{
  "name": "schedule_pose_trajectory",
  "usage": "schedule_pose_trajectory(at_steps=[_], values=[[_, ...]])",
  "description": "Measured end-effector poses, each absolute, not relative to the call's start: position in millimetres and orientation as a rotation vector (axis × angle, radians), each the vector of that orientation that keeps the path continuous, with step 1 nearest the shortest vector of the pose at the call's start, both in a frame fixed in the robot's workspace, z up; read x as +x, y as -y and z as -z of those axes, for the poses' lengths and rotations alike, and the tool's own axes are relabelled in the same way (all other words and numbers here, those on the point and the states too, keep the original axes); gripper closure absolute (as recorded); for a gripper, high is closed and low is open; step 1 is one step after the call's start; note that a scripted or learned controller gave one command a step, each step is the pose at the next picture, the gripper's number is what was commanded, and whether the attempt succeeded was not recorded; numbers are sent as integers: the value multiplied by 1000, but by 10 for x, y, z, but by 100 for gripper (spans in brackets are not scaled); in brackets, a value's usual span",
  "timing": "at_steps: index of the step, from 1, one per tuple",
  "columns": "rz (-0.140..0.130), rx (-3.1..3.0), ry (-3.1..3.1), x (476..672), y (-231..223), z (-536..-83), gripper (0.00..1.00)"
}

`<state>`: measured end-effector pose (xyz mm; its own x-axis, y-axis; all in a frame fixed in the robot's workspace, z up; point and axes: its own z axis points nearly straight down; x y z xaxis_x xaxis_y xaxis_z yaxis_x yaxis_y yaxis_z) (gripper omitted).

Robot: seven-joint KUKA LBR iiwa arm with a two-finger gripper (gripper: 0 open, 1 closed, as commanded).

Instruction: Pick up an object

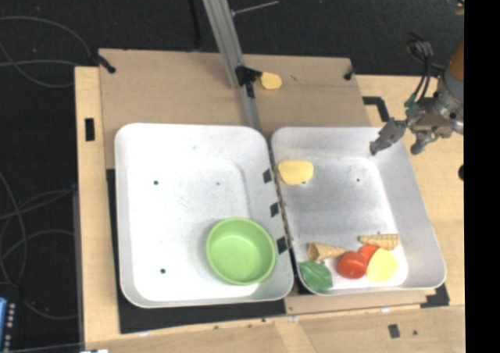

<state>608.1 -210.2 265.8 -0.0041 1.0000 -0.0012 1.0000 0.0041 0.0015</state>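
Dark floor (94, 0), loose cables (31, 47), tan bench (312, 82), metal pole (219, 16)

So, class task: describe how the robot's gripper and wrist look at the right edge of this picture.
The gripper is a grey metal two-finger unit with thin dark fingers. Dark cables loop above it down to the wrist. A sliver of orange sits at the frame's edge above that. The detail is too small to read any markings.

You see a grey metal pincer (400, 140) with two dark fingers, black cables looping above it, orange band at the wrist.
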Motion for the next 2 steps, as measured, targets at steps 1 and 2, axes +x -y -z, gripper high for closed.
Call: schedule_pose_trajectory(at_steps=[1, 2], values=[[1, 2215, -2225, 6080, 2104, -2658, 0], [8, 2223, -2223, 6048, 2081, -2035, 0]])
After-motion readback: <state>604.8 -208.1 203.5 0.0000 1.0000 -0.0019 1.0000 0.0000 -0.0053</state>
